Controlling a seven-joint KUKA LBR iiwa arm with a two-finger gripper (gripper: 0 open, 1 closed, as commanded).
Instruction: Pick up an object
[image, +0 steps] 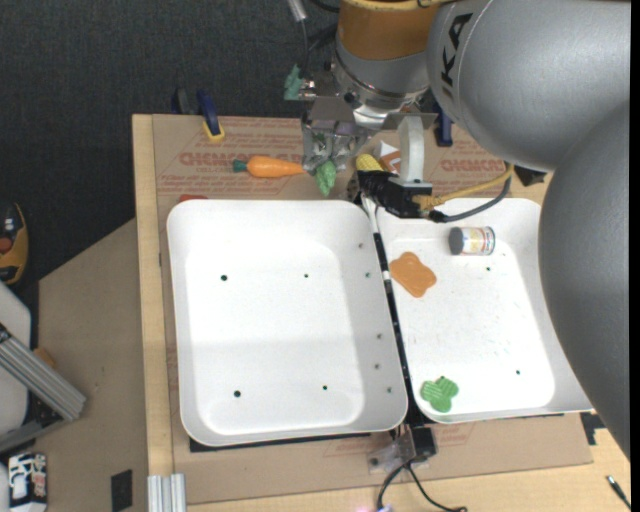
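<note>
My gripper (328, 152) hangs over the back rim of the bins, above the seam between them. A small green piece (327, 178) shows right at its lower end; I cannot tell whether it is held. In the right bin (520, 400) lie a flat orange piece (412, 273) near the left wall, a small can (471, 240) on its side at the back, and a green lump (438, 392) at the front left corner. An orange carrot (270, 167) lies on the cardboard behind the left bin (200, 400), just left of the gripper.
The bins share a dark divider (388, 300). A blue and yellow clamp (210, 115) grips the cardboard's back edge. The thick grey arm (560, 120) covers the upper right, over the right bin's far corner.
</note>
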